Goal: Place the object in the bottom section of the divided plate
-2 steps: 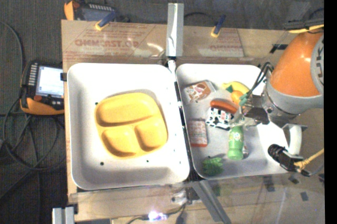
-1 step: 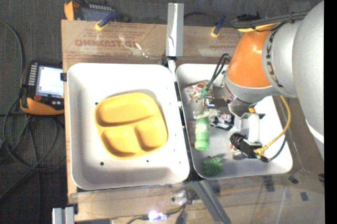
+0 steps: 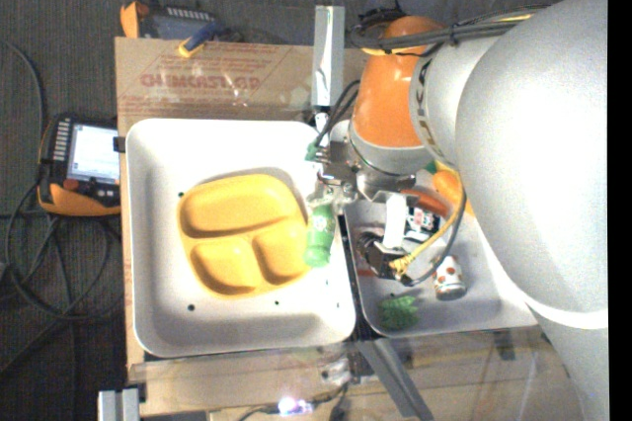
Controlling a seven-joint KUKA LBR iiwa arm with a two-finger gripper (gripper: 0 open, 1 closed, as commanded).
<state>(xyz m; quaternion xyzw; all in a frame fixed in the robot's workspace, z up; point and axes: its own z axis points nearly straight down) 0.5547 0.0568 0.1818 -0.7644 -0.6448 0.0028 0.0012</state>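
Bottle-shaped and green, the object (image 3: 319, 236) stands at the right edge of the plate (image 3: 245, 231), over the plate's right rim and just left of the wall between the two bins. It hangs directly under the end effector (image 3: 326, 197), which sits right above its top; whether the end effector is clamped on it or open I cannot tell, since the wrist hides that spot.

By size: the arm (image 3: 533, 152) covers the right side of the view, grey, with its orange band (image 3: 390, 103) above the wrist. The left bin (image 3: 148, 241) is next, white and shallow, resting on the surface (image 3: 217, 83), with a brown cardboard sheet beneath its far side. The right bin (image 3: 474, 310) is partly covered by the arm.

The plate is yellow and divided, lying in the middle of the left bin, with one long section toward the top and two smaller ones below it.

In the right bin lie a dark green leafy piece (image 3: 399, 310) near the front wall, a small white item with red spots (image 3: 449, 279), and an orange piece (image 3: 449, 184) by the arm.

A handheld controller (image 3: 84, 162) with a lit screen lies on the floor left of the bins.
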